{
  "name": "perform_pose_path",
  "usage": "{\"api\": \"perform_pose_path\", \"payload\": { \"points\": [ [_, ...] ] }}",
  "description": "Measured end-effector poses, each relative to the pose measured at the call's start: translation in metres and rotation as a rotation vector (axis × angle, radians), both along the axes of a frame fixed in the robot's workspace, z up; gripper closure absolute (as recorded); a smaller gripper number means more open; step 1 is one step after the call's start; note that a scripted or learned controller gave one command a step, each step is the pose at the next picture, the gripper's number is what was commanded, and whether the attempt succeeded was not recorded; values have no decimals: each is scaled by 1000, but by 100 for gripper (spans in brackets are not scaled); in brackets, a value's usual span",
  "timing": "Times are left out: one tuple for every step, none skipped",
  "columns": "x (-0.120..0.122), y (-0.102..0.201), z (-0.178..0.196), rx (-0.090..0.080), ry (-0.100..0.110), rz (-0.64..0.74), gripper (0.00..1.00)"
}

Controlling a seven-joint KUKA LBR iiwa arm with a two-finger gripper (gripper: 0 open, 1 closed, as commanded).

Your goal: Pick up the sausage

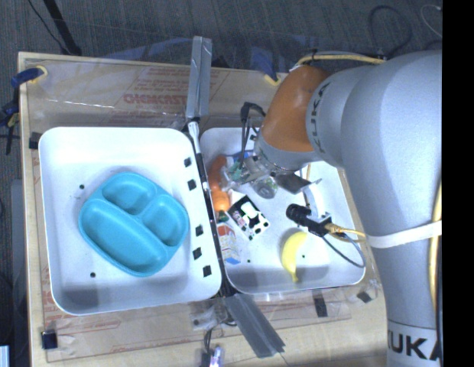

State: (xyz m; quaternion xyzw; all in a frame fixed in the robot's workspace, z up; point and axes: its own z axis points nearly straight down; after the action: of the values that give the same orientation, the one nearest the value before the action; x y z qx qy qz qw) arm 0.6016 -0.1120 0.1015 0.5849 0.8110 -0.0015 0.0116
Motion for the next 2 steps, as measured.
{"api": "perform_pose_path", "payload": {
  "points": [
    [-43, -22, -6, 8, 13, 285, 100],
    [-4, -11, -9, 15, 17, 128, 100]
  ]
}}
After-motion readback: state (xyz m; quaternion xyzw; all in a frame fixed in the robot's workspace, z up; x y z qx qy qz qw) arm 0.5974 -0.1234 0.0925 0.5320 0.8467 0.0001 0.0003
